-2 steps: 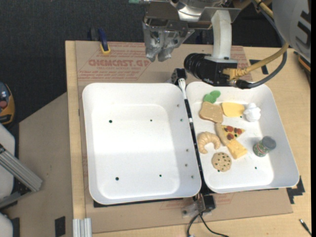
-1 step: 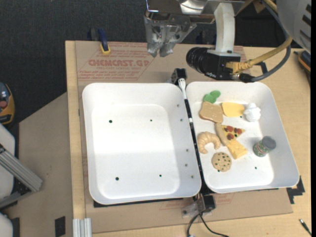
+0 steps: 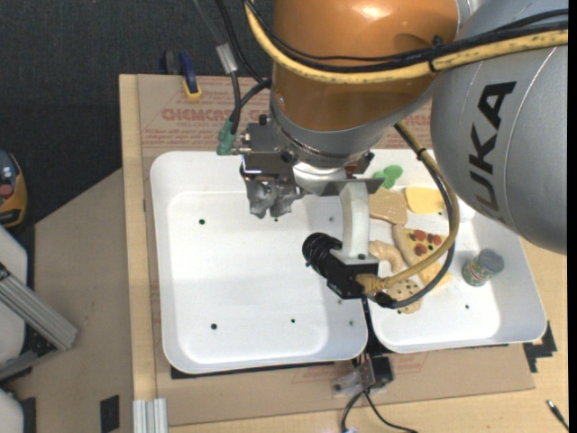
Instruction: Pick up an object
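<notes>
A robot lab is shown: a big robot arm (image 3: 379,52) is hung with cables (image 3: 505,43), and two white bins (image 3: 180,242) are set on a cardboard-covered bench (image 3: 144,106).

We look down on a brown cardboard sheet (image 3: 144,242) with red print along its far edge, laid over a lighter tan benchtop (image 3: 81,242). Beyond it we see dark carpet-like floor (image 3: 81,25). A blue clamp (image 3: 187,72) grips the sheet's far edge. At the lower left we see a slanted aluminium rail (image 3: 36,309). Light glares off the upper surfaces
</notes>
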Available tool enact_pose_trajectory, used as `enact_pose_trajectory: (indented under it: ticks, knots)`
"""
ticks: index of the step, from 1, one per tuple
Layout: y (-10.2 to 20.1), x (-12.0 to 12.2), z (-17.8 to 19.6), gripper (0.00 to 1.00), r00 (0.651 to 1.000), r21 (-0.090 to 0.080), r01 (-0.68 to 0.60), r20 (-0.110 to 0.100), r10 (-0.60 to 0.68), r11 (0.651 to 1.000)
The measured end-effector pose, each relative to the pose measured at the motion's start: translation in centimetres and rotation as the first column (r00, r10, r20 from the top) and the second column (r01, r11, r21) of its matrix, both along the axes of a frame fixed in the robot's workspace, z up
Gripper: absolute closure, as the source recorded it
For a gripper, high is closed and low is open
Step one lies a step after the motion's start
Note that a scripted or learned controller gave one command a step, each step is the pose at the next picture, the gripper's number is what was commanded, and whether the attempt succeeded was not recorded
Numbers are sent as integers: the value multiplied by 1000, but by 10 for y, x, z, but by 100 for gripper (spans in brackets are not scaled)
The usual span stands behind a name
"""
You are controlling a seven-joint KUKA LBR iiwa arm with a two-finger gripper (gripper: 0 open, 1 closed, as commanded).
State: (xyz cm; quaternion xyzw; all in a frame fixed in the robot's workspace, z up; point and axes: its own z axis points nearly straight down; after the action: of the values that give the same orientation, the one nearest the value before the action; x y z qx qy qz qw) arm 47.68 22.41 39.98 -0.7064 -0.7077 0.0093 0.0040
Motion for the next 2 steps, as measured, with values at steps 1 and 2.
enact_pose_trajectory:
  ticks: [1, 2]
  knots:
    - [0, 27, -117, 100, 1000, 2, 4, 7, -4, 1000]
    - [-38, 2, -72, 100, 1000, 8, 5, 21, -5, 1000]
